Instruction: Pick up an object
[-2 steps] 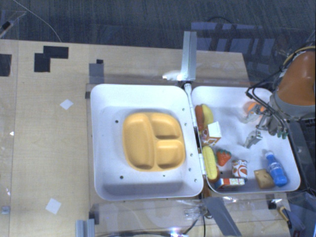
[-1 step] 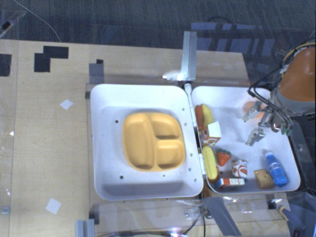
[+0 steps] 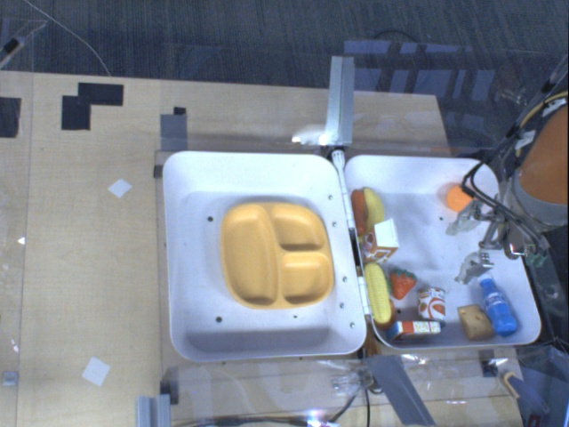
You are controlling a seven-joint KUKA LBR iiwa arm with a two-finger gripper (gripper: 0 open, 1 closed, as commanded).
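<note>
Scanning left to right: yellow divided tray (image 3: pixel 274 254) alone in left bin (image 3: pixel 191 327), apparently kept apart as a drop zone. Right bin (image 3: pixel 418 174) crowded with pick candidates: corn cob (image 3: pixel 378 294) along the divider, strawberry (image 3: pixel 403 285), small can (image 3: pixel 431 304), blue bottle (image 3: pixel 496 307), orange ball (image 3: pixel 458 197). Labels too small to read. Gripper (image 3: pixel 476 243) above right bin's far side, fingers spread apart, nothing between them.

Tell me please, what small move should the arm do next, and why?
Probably lower the gripper straight down toward the bare floor of the right bin, then shift toward the blue bottle just below it in the view. The gripper hangs over the bin with nothing seen between its fingers, and the bottle lies apart from the clutter.
</note>
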